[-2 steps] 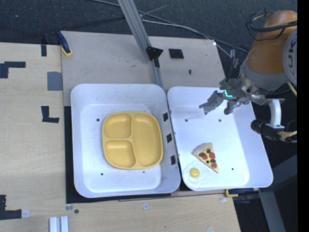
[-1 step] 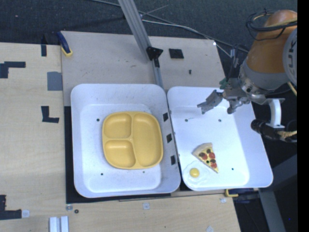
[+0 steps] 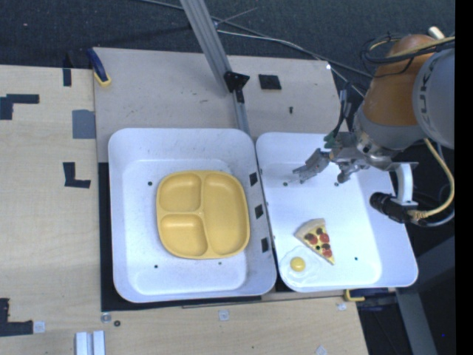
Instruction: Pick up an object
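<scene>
While the grey arm with its orange band (image 3: 395, 87) reaches in from the right, we see a pale wooden bench (image 3: 44, 198) marked with dark tape patches, dark carpet beyond its far edge, and a slanted grey metal pole (image 3: 207, 32) crossing down toward the bins. We count two shallow white bins side by side. In the left bin (image 3: 129, 154) lies one yellow plastic plate with three compartments (image 3: 202, 214), near the bin's middle. In the right bin (image 3: 384, 265) we count two small things: one toy pizza slice with red dots (image 3: 317, 239), toward the bin's near edge, and one small round yellow piece (image 3: 297, 264) just beside it at the near left corner. We see one two-finger gripper (image 3: 329, 170) hanging over the far half of the right bin, well apart from the pizza slice, its two fingers spread with nothing between them. Black and yellow cables (image 3: 436, 205) trail along the bin's right edge.
</scene>
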Motion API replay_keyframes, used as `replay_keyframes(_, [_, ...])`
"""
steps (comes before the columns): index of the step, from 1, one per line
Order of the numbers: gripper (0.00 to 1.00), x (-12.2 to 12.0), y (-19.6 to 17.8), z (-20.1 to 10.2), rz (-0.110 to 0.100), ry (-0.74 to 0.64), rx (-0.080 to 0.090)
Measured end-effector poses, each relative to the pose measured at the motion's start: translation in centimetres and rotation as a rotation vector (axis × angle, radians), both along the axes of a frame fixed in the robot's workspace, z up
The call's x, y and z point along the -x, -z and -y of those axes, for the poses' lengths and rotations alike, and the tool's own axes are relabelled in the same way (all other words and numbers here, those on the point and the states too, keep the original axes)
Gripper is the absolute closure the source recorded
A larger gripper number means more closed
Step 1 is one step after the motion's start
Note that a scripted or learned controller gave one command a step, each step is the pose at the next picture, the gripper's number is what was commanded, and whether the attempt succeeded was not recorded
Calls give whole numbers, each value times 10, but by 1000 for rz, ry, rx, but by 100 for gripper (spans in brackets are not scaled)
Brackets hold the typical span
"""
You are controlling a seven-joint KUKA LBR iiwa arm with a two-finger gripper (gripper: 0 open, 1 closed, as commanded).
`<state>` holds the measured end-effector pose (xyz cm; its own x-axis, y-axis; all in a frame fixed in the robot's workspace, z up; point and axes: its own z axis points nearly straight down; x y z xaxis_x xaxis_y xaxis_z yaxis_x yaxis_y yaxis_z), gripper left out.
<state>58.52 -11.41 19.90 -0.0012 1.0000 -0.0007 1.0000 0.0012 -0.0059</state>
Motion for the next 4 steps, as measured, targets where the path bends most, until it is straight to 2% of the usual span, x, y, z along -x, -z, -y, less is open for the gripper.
replay_keyframes(2, [0, 8, 112, -7, 5, 0, 1])
replay_keyframes(3, [100, 7, 99, -8, 7, -1, 1])
replay_keyframes(4, [100, 3, 56, -5, 8, 0, -1])
